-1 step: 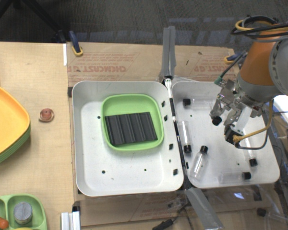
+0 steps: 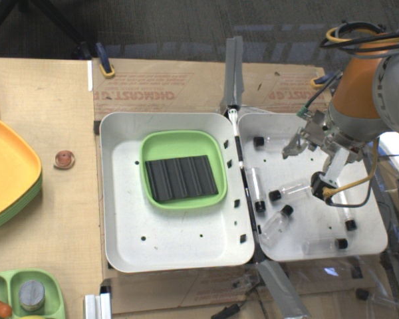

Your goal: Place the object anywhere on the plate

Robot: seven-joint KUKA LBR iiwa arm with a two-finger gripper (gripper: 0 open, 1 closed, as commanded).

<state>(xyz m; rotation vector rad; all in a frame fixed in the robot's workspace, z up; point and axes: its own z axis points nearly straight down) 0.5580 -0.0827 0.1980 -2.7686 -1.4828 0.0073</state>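
finding one: the object, as you should judge it, is a vial (image 2: 294, 191), clear with a black cap. it lies flat on the floor of the right bin (image 2: 272, 165) among several like it. expect it to be light, stiff, smooth and apt to roll. it looks like thin plastic or glass, so treat it as breakable. take it across the clear barrel near the middle, not at the cap end, closing square to its length.

finding two: the gripper (image 2: 296, 146) hangs over the same bin, near the vial on its far side and apart from it. you cannot tell from this view whether it is released or clenched. you see nothing held in it.

finding three: the plate (image 2: 179, 141), green, sits in the left bin (image 2: 173, 238), well apart from the vial, across the divide. a dark ribbed slab (image 2: 181, 178) covers its middle, and the rim band around it is bare.
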